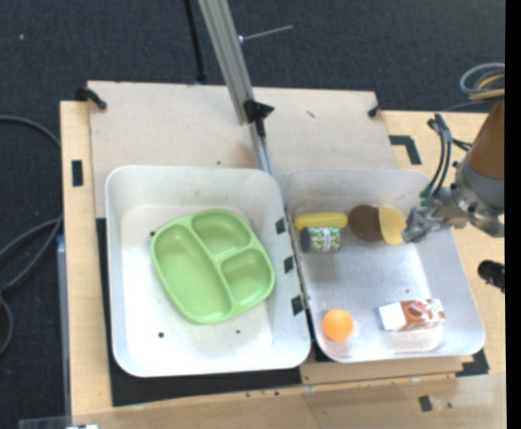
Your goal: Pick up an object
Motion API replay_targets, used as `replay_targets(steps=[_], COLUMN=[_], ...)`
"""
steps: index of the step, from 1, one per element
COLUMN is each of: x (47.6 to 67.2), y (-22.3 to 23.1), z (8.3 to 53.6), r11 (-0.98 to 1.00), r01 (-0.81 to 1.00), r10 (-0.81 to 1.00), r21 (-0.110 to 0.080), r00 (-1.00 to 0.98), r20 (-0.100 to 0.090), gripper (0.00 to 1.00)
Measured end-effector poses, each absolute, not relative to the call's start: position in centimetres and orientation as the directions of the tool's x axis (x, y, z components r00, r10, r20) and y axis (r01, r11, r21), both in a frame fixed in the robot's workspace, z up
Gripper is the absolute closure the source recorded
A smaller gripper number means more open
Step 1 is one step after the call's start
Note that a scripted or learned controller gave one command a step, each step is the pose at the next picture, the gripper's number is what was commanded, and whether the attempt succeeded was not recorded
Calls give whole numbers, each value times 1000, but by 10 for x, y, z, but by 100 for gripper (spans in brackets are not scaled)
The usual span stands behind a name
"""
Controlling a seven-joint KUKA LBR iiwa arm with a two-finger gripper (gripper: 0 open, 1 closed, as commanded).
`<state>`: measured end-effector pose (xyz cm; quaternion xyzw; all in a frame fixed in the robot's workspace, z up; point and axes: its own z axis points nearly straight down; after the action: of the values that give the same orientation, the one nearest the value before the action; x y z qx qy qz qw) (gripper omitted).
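Arm cropped at right edge

In the right bin we see open floor through the middle, between the back row and the front pair. Along the back a yellow block, a small jar and a brown-and-yellow toy stand close together, leaving little room between them. The gripper sits just beside that toy. Near the front edge an orange ball and a small carton lie well apart. In the left bin a green divided plate takes the centre, with bare floor around it.
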<state>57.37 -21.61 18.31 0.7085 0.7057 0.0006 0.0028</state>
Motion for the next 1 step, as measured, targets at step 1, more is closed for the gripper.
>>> replay_targets(steps=[1], x=[575], y=[-218], z=[236], r11=[2], r01=[1000], r10=[1000], r21=[6], r00=[-2], r20=[-3], gripper=[100])
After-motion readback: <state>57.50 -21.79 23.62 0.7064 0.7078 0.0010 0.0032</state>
